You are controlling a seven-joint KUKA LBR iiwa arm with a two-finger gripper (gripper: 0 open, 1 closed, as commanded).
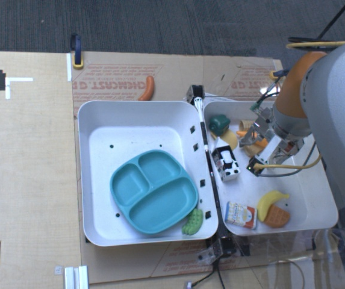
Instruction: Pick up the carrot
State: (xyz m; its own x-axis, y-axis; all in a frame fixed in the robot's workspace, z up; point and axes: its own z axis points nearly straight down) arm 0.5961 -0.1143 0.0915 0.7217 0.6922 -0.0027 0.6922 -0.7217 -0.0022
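Note:
The carrot shows as an orange piece at the back of the right bin, mostly covered by the arm's wrist. A yellow piece lies just left of it. My gripper is down in that bin right over the orange piece, reaching in from the right. Whether anything sits between its fingers is hidden by the wrist.
The right bin also holds a dark green item, a black and white object, a small carton, a banana and an orange-brown food. The left bin holds a blue divided plate and a green vegetable. A sausage lies behind the bins.

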